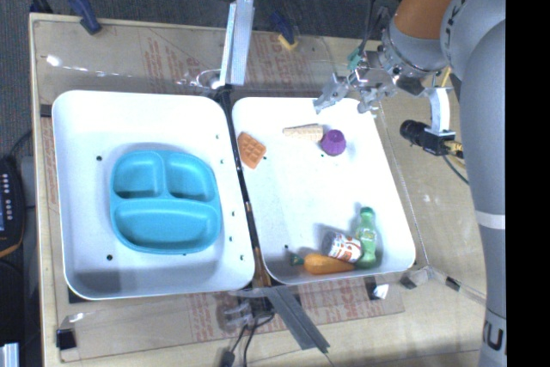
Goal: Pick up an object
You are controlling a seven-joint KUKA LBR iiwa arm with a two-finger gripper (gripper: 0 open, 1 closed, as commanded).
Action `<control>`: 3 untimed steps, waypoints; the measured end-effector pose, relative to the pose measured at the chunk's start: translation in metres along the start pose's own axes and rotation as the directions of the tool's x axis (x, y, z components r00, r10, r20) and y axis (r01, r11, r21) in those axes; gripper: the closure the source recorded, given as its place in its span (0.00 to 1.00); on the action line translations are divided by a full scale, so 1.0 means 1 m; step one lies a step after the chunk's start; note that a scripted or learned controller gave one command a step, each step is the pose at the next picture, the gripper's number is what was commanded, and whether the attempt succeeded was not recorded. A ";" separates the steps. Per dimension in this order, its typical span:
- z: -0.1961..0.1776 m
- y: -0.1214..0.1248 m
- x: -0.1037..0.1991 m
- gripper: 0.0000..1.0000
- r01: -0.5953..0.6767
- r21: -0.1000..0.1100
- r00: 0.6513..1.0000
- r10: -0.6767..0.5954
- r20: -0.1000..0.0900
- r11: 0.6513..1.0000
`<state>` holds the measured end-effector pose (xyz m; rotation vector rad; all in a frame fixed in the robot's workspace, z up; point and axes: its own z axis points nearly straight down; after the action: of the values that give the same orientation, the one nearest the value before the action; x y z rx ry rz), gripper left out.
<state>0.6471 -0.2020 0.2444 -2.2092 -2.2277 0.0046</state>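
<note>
Nearby, the carrot (327, 264) lies lengthwise left-right, its tip pointing right.

Bench (129, 56) with two white bins (77, 185)

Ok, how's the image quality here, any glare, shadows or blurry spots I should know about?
In the camera view, lighting is even and bright; the left bin and right bin look near blown-out white, with soft shadows along their near walls. The blue tray and the purple object are sharp enough, while the gripper reads small and slightly soft.
</note>
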 end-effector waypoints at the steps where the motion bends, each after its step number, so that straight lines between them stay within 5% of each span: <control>1: 0.114 -0.055 -0.007 0.00 0.000 0.000 1.000 0.000 0.001 1.000; 2: 0.153 -0.165 -0.007 0.00 0.000 -0.005 1.000 0.000 0.001 1.000; 3: 0.142 -0.163 -0.007 1.00 0.008 -0.008 1.000 -0.008 0.003 1.000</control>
<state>0.4837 -0.2098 0.1028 -2.2052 -2.2423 -0.0009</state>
